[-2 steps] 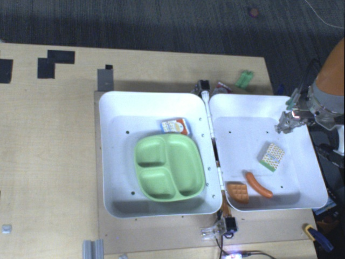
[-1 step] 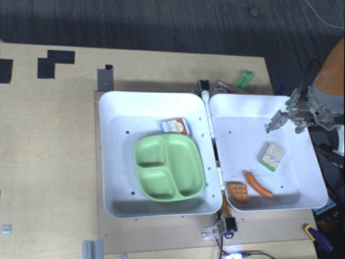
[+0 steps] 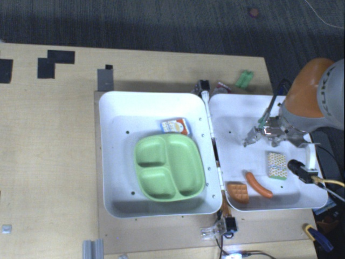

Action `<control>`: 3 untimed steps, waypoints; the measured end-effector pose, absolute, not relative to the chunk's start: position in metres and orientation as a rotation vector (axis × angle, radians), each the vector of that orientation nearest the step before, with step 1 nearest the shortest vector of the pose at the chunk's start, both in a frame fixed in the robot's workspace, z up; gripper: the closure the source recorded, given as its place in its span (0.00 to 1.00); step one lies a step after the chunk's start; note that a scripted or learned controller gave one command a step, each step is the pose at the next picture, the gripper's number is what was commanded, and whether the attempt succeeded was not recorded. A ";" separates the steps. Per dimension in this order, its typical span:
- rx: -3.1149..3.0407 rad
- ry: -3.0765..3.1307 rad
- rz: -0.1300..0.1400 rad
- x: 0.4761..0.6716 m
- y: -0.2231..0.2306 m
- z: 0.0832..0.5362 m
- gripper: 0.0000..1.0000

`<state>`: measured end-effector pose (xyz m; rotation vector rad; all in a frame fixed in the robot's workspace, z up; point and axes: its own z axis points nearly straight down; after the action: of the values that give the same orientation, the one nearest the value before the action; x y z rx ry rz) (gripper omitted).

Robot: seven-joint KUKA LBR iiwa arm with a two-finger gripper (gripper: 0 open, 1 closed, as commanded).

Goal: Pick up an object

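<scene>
The arm [image 3: 315, 99] is cut off at the right edge, so only its orange band, grey wrist and the gripper [image 3: 257, 135] show. The gripper hangs over the middle of the right bin [image 3: 232, 109], pointing left, with its thin fingers [image 3: 249, 140] spread apart and nothing between them.

Below it, towards the right bin's near edge, lie three things well apart from the fingers: a small patterned packet [image 3: 277, 165] — its print is too fine to read — an orange sausage-shaped piece [image 3: 258, 184], and a brown toast-like piece [image 3: 237, 192] at the near left corner.

The left bin [image 3: 116, 144] holds a green divided tray [image 3: 169, 166] in its middle, and a small printed box [image 3: 175, 126] lies just beyond the tray's far edge. A green item [image 3: 244, 79] sits on the desk [image 3: 48, 161] beyond the right bin — hard to make out.
</scene>
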<state>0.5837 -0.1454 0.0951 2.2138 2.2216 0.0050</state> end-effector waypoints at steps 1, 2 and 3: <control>2.214 2.225 0.004 0.608 -0.155 0.088 0.00; 2.215 2.219 0.003 0.602 -0.207 0.132 0.00; 2.214 2.227 0.007 0.664 -0.153 0.085 0.00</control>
<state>0.6637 -0.1534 0.0846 2.2137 2.2274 0.0068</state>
